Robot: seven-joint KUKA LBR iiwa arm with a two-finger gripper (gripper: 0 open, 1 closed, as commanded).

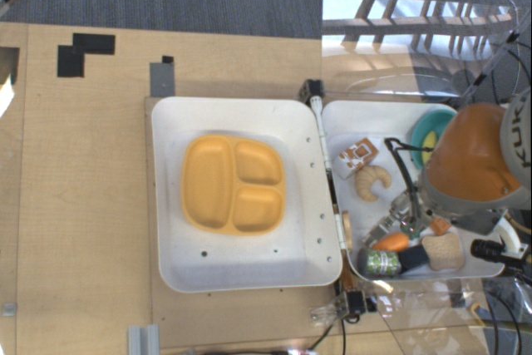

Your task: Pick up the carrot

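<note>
Gripper point(405, 216) sits just above carrot point(391, 243), finger state unclear; descend straight, avoid can point(382, 263) and croissant point(373, 179).

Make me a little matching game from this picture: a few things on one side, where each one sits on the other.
Things:
1. yellow divided plate
2. croissant
3. carrot
4. teal bowl

Places:
A. far corner of the right bin
B. middle of the left bin
C. near edge of the right bin, by the pincer
D. right bin, beside the small patterned box

Pairs: 1-B, 2-D, 3-C, 4-A
</note>
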